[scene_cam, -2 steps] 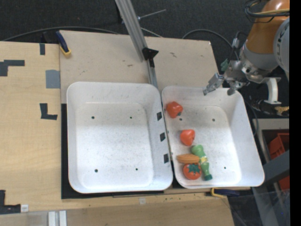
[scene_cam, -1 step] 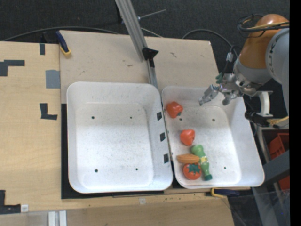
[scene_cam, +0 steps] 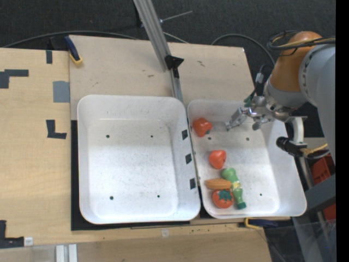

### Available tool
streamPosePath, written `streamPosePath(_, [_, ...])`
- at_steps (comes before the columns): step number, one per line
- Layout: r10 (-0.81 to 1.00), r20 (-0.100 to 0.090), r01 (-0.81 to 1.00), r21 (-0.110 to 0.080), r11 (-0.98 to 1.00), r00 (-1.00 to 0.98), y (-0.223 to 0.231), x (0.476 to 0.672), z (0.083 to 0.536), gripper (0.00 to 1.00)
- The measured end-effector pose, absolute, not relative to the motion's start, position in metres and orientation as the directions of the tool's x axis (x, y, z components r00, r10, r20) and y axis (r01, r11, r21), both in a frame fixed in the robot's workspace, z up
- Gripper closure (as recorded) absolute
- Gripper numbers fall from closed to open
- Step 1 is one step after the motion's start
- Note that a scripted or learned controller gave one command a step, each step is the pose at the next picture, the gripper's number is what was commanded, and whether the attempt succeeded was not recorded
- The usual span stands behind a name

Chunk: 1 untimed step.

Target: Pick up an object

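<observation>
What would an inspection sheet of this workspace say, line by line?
Surface: wooden bench bearing two white bins, left bin and right bin.
Job's things: in the right bin, two red pieces and a cluster of toy food near the front.
Clutter: blue and yellow clamp; grey tape patches.
Grippers: tool above the right bin's back part, holding nothing.
Cables: black cable behind the bench.
Surroundings: slanted metal pole, dark floor.

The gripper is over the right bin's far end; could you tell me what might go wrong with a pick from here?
The gripper hovers over bare floor of the right bin, apart from every toy; closing here would likely grab nothing. The toy carrot, tomato and green vegetable lie touching, so a pick there might catch two or knock them aside.
</observation>
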<state>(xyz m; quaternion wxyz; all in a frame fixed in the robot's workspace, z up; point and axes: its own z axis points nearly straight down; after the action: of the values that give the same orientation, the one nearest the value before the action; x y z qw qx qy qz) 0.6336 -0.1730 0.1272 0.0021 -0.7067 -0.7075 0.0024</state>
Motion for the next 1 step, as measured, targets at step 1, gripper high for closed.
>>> streamPosePath(1, [1.0, -0.001, 1.0, -0.002, 0.003, -0.003, -0.1724, 0.6352, 0.1404, 1.0])
